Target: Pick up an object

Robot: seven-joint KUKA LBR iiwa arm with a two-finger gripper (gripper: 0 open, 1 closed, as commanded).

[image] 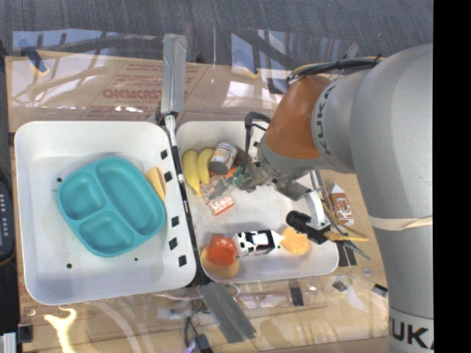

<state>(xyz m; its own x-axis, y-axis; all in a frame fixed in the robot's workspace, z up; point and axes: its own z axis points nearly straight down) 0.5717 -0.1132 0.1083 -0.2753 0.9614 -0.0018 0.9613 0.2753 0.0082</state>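
Approach step, we judge: two-finger gripper (246, 173) sits low in the right-hand white bin (257, 271) among the yellow plastic bananas (193, 169), brown-capped small jar (222, 157) and clear crinkled packet (218, 194). Finger state we cannot tell. Next: confirm closure, then lift.

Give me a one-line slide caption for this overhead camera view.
KUKA arm reaches into the right bin near bananas, with a teal tray in the left bin.
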